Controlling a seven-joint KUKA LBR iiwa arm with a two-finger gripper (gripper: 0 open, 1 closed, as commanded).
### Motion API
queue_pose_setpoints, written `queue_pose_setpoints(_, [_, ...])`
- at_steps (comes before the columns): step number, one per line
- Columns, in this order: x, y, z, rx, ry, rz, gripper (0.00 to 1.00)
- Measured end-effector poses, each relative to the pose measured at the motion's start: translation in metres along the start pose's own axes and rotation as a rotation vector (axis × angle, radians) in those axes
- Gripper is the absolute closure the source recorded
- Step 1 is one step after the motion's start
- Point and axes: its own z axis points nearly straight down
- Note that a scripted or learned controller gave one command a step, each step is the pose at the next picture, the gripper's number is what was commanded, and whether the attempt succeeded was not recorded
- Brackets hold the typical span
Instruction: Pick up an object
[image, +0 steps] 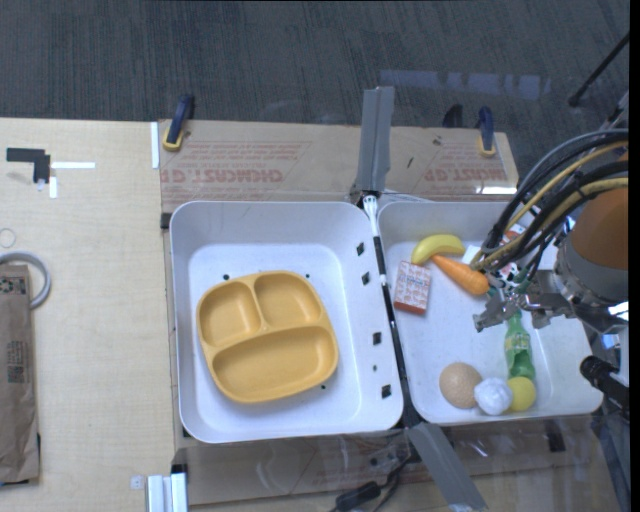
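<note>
The right bin holds a yellow banana, an orange carrot, a pink wafer-like block, a green bottle, a tan egg-shaped ball, a white crumpled ball and a yellow ball. My gripper hangs over the right bin, just above the top of the green bottle and right of the carrot. Cables and the wrist cover its fingers.
The left bin holds a yellow divided plate. A grey divider post stands behind the seam of the two bins. Cardboard lies behind the bins, and a brown paper bag rests at the far left.
</note>
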Motion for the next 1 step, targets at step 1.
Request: queue_pose_setpoints(1, [-0.0040,-0.0137,0.0097,0.000,0.000,0.041,0.00])
